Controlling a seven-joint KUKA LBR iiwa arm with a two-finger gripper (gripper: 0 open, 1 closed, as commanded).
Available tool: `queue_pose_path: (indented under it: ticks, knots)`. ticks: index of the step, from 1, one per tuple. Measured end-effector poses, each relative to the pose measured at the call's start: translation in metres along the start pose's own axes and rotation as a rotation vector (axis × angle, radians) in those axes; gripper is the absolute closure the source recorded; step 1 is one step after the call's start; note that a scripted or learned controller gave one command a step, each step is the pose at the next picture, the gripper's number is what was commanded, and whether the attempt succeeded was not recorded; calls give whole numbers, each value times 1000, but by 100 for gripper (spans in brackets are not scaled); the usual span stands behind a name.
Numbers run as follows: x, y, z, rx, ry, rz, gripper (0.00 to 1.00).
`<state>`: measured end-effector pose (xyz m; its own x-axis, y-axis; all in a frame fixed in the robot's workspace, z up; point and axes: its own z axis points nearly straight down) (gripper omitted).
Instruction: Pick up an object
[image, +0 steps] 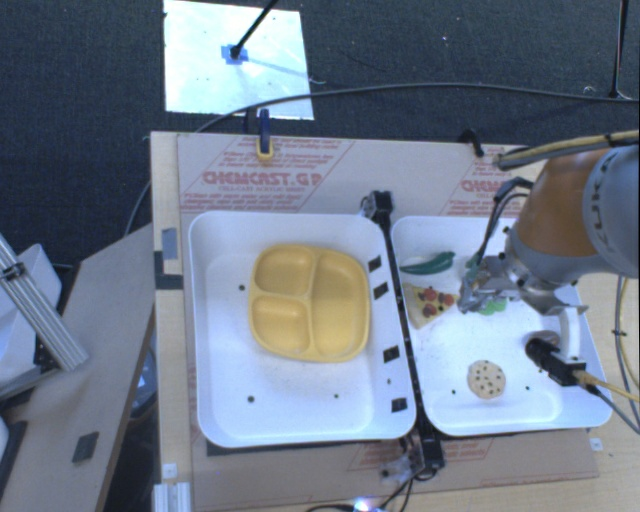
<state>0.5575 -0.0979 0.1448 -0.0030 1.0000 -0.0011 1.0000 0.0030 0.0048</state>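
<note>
The grey arm is reaching in from the right, its orange band showing above the wrist. The gripper is pointing down and leftward, hanging low.

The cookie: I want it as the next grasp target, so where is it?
The cookie lies in the right bin, near its front edge, below the pizza slice.

Dark carpet covers the floor across the top of the frame, a shiny white sheet lying on it upper left, above a wooden bench.
</note>
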Motion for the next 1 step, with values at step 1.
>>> queue_pose_path:
  ticks: [1]
  knots:
    - [-2,-2,-63,-3,0,-1,100]
